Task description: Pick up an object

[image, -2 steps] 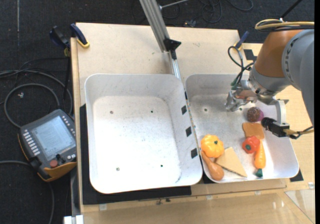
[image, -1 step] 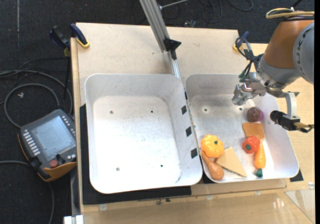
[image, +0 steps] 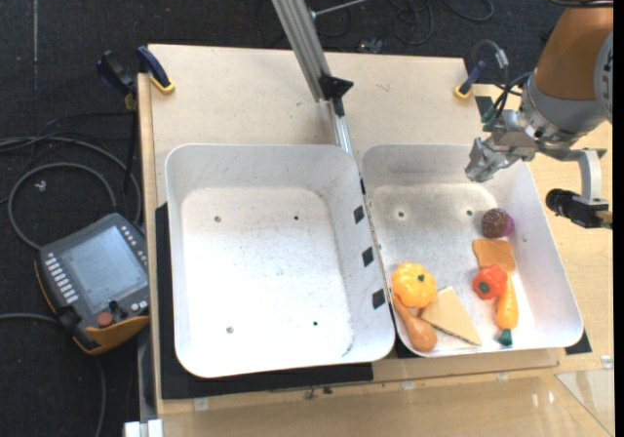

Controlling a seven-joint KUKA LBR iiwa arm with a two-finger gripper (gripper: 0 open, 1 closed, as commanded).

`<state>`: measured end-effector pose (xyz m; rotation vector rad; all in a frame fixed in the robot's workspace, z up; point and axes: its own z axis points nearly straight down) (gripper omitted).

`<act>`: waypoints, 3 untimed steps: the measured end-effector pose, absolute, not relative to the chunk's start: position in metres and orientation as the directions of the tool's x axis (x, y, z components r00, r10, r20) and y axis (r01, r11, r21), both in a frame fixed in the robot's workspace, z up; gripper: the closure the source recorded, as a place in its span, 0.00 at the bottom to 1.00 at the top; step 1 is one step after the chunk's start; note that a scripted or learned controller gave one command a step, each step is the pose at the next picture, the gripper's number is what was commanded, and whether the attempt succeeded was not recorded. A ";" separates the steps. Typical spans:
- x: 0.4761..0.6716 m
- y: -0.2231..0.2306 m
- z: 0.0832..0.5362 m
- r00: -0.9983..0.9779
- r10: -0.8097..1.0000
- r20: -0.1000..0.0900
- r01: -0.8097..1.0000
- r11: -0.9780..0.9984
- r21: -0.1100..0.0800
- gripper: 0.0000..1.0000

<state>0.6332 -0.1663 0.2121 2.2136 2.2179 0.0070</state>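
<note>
The right bin [image: 429, 186] holds several toy foods at its near right. A dark purple round fruit [image: 496, 222] lies closest to the arm. Below it sit an orange slab [image: 494, 253], a red-orange pepper [image: 490, 281] and a carrot [image: 506, 308]. A yellow pepper [image: 414, 284], a tan wedge [image: 452, 316] and a brown sausage shape [image: 418, 330] lie near the front edge. My gripper [image: 482, 165] hangs over the bin's far right corner, above and behind the purple fruit, with nothing visible between its fingers.
The left bin [image: 195, 172] stands beside the right one. A slanted metal pole [image: 297, 25] rises from between the bins toward the back. Clamps [image: 154, 69] sit at the bench's far corners. A teach pendant [image: 93, 274] lies on the floor to the left.
</note>
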 end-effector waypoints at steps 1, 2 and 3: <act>0.628 -0.168 0.258 -0.001 1.000 -0.002 1.000 0.001 0.007 1.00; 0.623 -0.120 0.262 -0.006 1.000 0.002 1.000 0.006 0.000 1.00; 0.615 -0.057 0.251 -0.007 1.000 0.003 1.000 0.007 -0.003 1.00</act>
